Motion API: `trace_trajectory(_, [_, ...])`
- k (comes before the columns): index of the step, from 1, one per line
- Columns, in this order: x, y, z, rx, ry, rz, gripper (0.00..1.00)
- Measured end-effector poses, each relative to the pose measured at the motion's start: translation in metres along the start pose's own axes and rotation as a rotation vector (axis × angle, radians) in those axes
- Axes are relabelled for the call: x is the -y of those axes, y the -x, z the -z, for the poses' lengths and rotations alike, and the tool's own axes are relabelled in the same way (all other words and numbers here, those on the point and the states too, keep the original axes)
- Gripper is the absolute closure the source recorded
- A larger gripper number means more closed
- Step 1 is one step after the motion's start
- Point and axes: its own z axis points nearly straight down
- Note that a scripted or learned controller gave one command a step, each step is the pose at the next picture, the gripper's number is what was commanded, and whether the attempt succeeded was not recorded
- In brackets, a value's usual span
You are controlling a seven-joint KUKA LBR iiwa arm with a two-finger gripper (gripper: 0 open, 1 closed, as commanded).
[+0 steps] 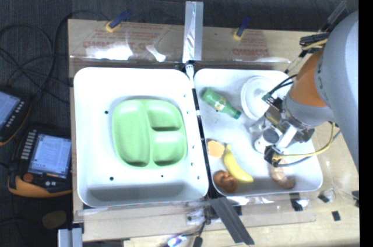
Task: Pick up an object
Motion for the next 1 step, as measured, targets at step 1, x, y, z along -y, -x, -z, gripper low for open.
trace_trajectory(1, [-0.0001,0.0001,0.0,0.0,0.0,0.0,0.0])
